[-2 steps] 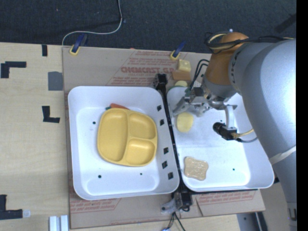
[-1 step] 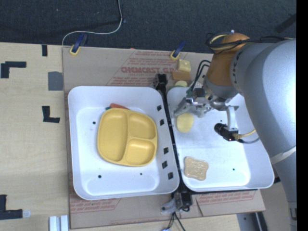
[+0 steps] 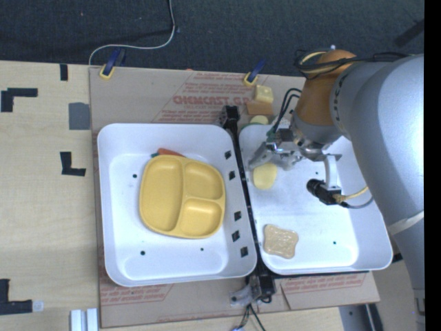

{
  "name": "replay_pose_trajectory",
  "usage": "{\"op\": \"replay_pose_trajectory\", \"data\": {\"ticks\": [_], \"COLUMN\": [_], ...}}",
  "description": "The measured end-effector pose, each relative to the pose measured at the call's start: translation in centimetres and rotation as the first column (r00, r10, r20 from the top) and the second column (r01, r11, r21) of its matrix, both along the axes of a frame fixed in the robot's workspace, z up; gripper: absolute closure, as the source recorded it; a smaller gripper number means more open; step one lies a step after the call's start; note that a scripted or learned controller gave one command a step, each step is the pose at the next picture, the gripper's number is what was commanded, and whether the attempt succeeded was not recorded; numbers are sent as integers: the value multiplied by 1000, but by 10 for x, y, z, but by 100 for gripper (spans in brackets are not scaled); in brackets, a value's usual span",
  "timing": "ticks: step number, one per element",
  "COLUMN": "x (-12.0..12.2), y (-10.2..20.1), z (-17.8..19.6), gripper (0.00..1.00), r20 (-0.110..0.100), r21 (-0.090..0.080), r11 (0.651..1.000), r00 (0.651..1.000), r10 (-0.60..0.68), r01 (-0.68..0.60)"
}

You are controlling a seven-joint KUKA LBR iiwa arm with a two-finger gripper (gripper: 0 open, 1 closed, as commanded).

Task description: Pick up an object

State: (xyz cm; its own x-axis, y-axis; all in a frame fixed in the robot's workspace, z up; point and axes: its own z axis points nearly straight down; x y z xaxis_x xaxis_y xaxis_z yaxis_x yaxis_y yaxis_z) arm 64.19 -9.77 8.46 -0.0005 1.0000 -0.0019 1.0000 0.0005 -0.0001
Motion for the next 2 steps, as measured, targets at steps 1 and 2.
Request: {"op": "replay_pose_trajectory", "data": {"ticks": [1, 2], "x": [4, 8], "y": [-1, 2], "z": [0, 0], "gripper": [0, 0], "r20": [0, 0], "r21": [1, 2], "r11": [1000, 1000], "r00": [1000, 1000], "r10": [1, 0], "r01": [-1, 0]}}
